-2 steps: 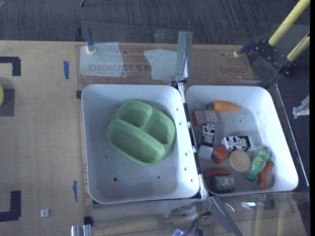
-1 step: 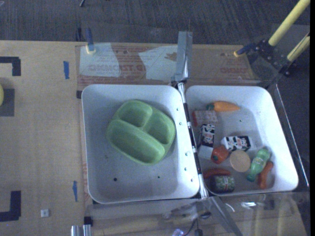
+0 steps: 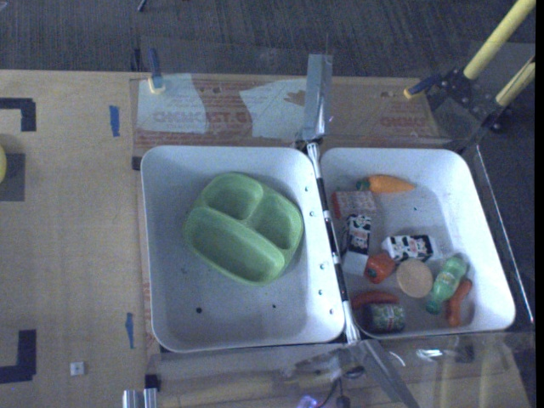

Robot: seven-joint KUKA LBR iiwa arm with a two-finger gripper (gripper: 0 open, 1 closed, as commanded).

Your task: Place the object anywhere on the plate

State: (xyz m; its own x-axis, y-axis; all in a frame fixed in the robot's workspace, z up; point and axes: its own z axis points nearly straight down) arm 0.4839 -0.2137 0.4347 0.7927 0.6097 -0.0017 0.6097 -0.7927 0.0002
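On the bench, a green plate (image 3: 245,226) lies in the left bin (image 3: 170,313). Right bin (image 3: 489,228) holds toy food: carrot (image 3: 387,184), bottle (image 3: 446,282), cartons, a can (image 3: 387,316), all apart from the plate.

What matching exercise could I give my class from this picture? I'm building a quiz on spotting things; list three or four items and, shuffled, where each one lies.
Things:
1. green plate
2. carrot
3. green bottle
4. green can

Places:
A. near front edge of the right bin
B. far end of the right bin
C. alone in the left bin
D. right side of the right bin, beside a tan disc

Pairs: 1-C, 2-B, 3-D, 4-A
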